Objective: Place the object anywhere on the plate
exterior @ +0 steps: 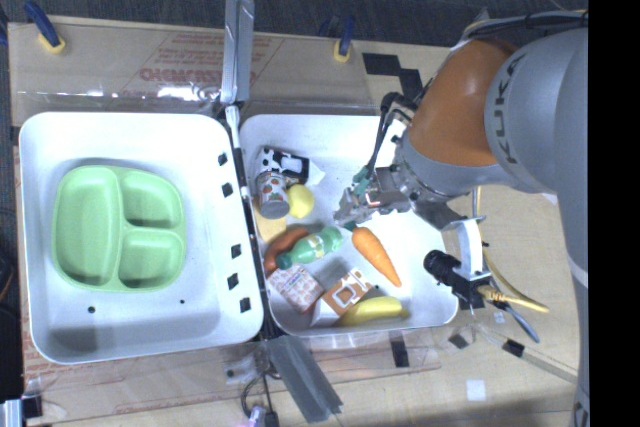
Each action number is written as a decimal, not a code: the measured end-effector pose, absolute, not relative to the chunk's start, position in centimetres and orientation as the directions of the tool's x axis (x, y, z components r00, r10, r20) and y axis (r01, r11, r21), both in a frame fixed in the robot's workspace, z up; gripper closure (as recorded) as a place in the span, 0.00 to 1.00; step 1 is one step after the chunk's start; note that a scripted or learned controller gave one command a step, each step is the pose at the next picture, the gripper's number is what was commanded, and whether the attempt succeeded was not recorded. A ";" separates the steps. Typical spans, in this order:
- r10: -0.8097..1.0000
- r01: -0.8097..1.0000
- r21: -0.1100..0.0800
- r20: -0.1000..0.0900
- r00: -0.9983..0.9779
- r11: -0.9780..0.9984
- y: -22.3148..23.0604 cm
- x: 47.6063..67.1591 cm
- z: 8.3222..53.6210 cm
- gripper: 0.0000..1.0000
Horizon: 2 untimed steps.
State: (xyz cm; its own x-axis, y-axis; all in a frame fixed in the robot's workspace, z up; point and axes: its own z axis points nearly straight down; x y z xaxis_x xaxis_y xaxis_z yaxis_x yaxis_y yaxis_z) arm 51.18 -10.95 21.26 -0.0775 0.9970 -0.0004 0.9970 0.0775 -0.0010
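A green divided plate [118, 223] lies in the left white bin [40, 155]. The right bin [330, 130] holds a pile of toy food. My gripper [358, 198] hangs low over the middle of the right bin, just above and left of an orange carrot [377, 255] and right of a yellow lemon [300, 201]. A green bottle [310, 246] lies just below and left of the gripper. I see nothing held in the gripper.
Also in the right bin are a small can [270, 191], a black and white item [285, 163], a checkered box [297, 287], an orange and white box [348, 293] and a banana [372, 309]. A raised divider [237, 165] separates the bins.
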 end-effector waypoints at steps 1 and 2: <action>0.965 0.965 0.000 -0.001 -0.264 0.264 -13.5 50.3 26.3 1.00; 0.916 0.916 -0.003 0.002 -0.401 0.401 -7.3 47.7 19.1 1.00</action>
State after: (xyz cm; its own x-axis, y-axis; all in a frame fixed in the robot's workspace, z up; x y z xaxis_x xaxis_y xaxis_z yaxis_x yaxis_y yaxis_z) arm 47.68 -7.31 19.05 -0.4009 0.9161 0.0019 0.9161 0.4009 -0.0034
